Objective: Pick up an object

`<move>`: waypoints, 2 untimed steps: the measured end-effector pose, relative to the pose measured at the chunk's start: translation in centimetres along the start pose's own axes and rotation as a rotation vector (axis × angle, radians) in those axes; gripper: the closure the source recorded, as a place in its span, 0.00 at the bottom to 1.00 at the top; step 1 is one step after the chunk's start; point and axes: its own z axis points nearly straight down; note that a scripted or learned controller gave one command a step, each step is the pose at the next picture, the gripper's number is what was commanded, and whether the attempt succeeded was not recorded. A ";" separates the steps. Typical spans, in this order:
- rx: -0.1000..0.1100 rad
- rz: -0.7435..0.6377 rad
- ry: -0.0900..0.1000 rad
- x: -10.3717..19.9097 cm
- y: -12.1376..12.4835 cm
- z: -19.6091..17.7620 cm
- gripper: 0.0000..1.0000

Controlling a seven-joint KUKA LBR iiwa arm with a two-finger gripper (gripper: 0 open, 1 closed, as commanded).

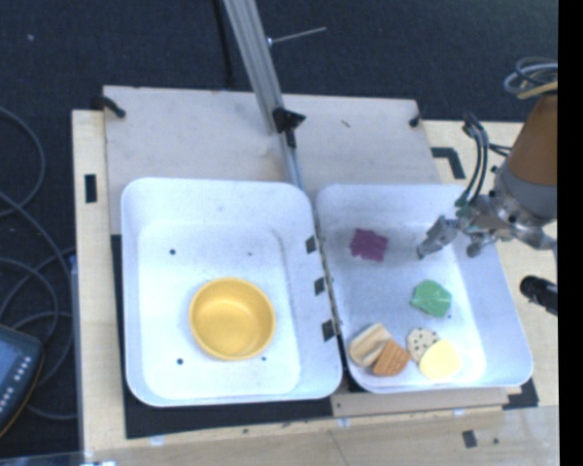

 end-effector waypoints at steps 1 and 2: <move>0.000 0.000 0.000 0.0 0.0 0.0 0.00; 0.006 0.005 -0.004 -0.8 0.5 5.9 0.00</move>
